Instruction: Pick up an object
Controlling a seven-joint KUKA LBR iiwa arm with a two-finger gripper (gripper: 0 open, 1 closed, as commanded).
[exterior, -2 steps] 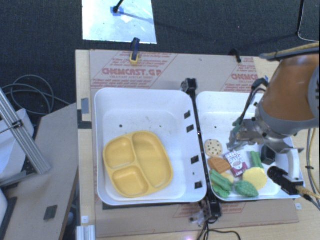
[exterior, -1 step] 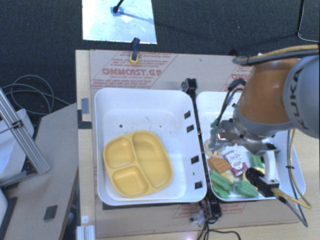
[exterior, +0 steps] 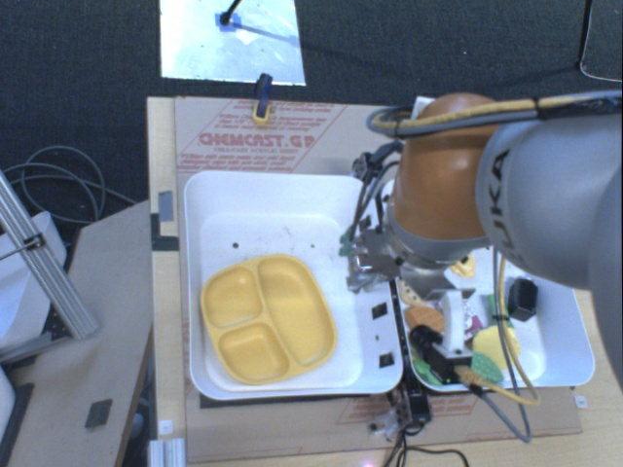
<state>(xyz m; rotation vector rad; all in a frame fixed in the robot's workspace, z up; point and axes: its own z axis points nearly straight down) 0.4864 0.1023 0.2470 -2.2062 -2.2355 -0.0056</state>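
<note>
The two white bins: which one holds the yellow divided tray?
The left bin, away from the arm; the yellow three-compartment tray lies in it. The right bin holds small mixed objects.

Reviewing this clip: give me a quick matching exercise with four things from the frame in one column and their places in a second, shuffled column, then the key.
Things:
1. yellow divided tray
2. orange band
3. clamp
4. shiny sheet

Places:
A. on the floor beyond the bench, top of the view
B. lying in the left bin
C. on the arm, over the right bin
D. at the far edge of the cardboard under the bins

Pairs: 1-B, 2-C, 3-D, 4-A
</note>
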